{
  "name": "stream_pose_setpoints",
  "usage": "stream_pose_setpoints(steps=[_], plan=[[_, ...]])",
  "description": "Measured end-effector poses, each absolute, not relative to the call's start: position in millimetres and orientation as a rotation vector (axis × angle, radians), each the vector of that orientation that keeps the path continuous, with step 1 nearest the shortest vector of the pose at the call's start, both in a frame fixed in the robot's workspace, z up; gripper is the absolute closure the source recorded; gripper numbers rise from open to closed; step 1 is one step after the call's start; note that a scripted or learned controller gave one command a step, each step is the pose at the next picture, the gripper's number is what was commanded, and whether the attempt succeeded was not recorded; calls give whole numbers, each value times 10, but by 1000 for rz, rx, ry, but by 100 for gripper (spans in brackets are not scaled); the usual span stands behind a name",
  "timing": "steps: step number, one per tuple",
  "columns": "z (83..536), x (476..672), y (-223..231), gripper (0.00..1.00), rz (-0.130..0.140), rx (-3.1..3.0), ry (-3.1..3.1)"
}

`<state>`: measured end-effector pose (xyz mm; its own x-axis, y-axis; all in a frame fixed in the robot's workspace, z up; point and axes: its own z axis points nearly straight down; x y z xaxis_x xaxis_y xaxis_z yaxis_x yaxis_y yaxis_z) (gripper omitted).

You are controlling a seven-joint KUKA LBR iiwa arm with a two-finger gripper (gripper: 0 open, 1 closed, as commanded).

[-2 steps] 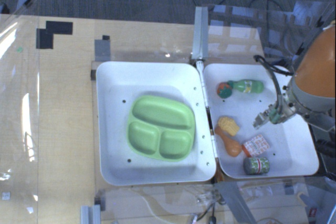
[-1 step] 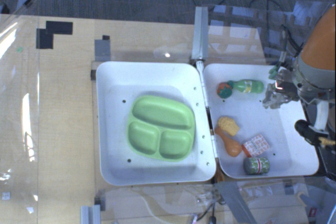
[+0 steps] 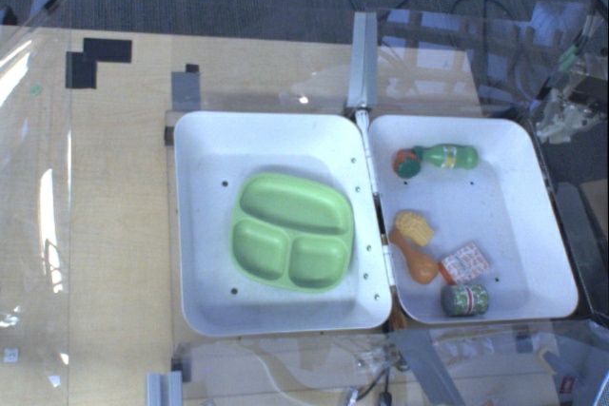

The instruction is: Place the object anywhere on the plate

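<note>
Now — green plate [image 3: 291, 232] in left bin [image 3: 205, 204] | bottle [image 3: 440, 157], can [image 3: 464, 299] right — labels unreadable | jaws: cannot tell

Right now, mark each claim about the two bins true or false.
1. The green plate lies in the left bin. True.
2. The plate has three compartments. True.
3. The green bottle stands upright. False: it lies on its side.
4. The can sits on the plate. False: it is in the right bin, near its front edge.
5. The orange toy lies in the right bin. True.
</note>
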<state>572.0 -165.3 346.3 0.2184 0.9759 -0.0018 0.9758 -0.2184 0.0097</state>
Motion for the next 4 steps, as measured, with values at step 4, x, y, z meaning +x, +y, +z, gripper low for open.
stream_pose_setpoints(steps=[4], plan=[[1509, 6377, -1214, 100, 4, 2768, 1485]])
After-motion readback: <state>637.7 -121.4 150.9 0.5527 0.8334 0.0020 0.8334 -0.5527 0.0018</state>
